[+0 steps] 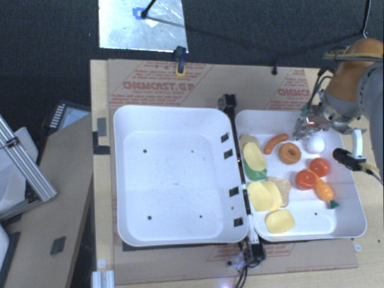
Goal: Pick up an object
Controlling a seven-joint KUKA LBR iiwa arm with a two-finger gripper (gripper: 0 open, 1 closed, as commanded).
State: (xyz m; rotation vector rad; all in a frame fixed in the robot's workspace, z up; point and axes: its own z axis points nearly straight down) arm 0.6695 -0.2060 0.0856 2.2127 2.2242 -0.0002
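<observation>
Camera view: gripper (309,126) hangs over right bin (351,224), far edge; can't tell if it's open or closed. Egg (315,143) sits just below-right of tips, nearest target; sausage (275,142) lies to their left, long axis slanted.

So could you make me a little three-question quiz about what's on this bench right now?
1. True or false: the toy food lies in the right-hand white bin.
2. Which item lies nearest the metal two-finger gripper? A) small white egg B) flat yellow wedge C) orange carrot
3. Fill in: the brown ring doughnut lies just below the orange ____.

Key: 1 true; 2 A; 3 sausage.
</observation>
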